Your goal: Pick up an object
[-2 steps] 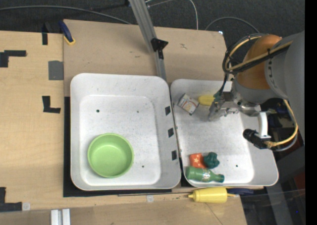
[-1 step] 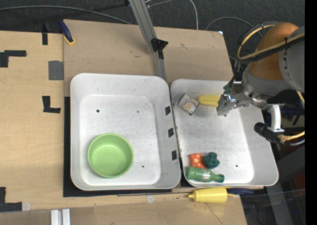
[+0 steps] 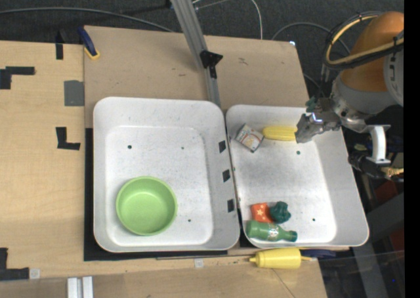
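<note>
My gripper (image 3: 307,128) hangs over the far right part of the right bin (image 3: 328,178), right beside the right end of a yellow banana-like object (image 3: 279,134). A small grey and white box (image 3: 249,138) lies just left of the banana. Near the bin's front edge sit an orange item (image 3: 260,212), a dark green toy (image 3: 281,212) and a green bottle (image 3: 270,231) lying on its side. Nothing shows between my fingers.
The left bin (image 3: 157,119) holds a green bowl (image 3: 146,205) at its front left. A yellow bottle (image 3: 278,258) lies on the bench in front of the right bin. A grey pole (image 3: 190,21) slants up from between the bins. Cables loop at the back.
</note>
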{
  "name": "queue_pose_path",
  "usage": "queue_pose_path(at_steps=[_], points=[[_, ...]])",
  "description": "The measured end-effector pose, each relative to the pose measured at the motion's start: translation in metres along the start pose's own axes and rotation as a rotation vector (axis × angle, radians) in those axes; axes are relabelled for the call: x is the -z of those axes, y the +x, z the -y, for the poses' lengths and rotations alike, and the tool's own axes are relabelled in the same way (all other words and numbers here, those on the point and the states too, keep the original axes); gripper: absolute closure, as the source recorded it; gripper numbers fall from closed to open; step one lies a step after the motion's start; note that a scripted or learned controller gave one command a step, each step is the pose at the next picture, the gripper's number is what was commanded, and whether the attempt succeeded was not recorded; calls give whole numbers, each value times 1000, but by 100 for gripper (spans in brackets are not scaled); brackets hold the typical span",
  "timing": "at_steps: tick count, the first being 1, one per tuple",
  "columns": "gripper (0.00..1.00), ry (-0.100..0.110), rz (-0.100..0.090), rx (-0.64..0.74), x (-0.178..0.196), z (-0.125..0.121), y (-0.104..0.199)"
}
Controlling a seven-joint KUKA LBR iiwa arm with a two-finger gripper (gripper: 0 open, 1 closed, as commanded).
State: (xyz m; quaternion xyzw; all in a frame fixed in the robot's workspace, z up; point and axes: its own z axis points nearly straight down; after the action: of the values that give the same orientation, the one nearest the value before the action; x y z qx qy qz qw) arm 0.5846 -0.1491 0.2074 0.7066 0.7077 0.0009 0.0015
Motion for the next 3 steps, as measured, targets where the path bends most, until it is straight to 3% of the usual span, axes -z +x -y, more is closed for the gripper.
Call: queue_pose_path(at_steps=[3], points=[[100, 6, -1, 1, -3, 17, 149]])
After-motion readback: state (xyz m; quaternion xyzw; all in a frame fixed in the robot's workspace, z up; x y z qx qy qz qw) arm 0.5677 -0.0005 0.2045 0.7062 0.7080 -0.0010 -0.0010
